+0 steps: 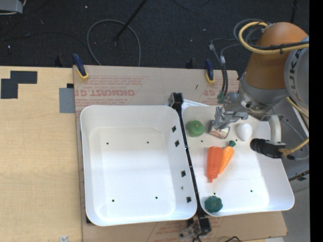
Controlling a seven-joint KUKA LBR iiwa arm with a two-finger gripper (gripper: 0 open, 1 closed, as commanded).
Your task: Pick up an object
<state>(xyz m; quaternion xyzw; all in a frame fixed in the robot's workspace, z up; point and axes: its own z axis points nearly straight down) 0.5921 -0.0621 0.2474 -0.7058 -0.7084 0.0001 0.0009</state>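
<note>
Left bin point(96, 135) sits beside the right bin point(275, 195), which holds, left to right: green apple point(195, 128) near the divider, dark green lump point(214, 204) at the front edge, orange carrot point(218, 162) mid-bin, white egg point(244, 131) toward the back. Gripper point(220, 130) low at the back of the right bin, between apple and egg, just above the carrot's top; its state cannot be told.

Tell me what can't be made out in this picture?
- Gripper: fingers open or shut, too small and blurred.
- The small pale thing under it: partly covered, can't be identified.
- Dark green lump at the right bin near edge: too small to name.
</note>
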